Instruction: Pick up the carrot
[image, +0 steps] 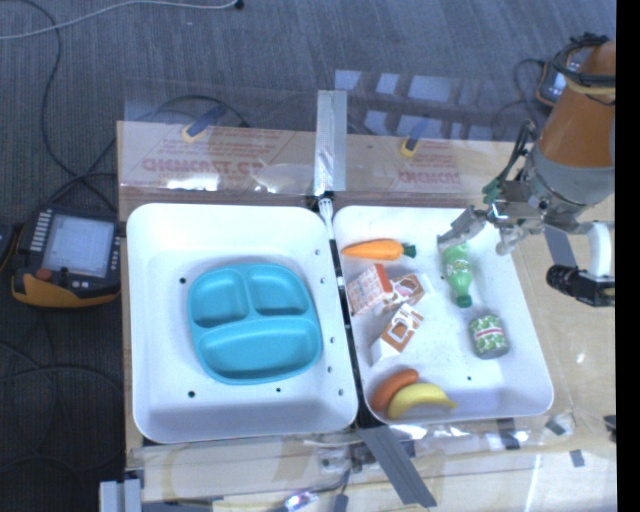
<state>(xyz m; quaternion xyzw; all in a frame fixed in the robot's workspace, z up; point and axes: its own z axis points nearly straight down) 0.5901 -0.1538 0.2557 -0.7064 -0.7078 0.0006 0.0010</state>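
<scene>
Approach step: my claw (481, 225) hangs open and empty; the carrot (377, 249) lies to its left, so I must traverse, then descend.

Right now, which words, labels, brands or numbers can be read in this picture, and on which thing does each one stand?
None can be read.
Red print on cardboard behind the bins: too blurred.
Cartons: print too small.
Green can: label too small.
Pendant screen: illegible.
</scene>
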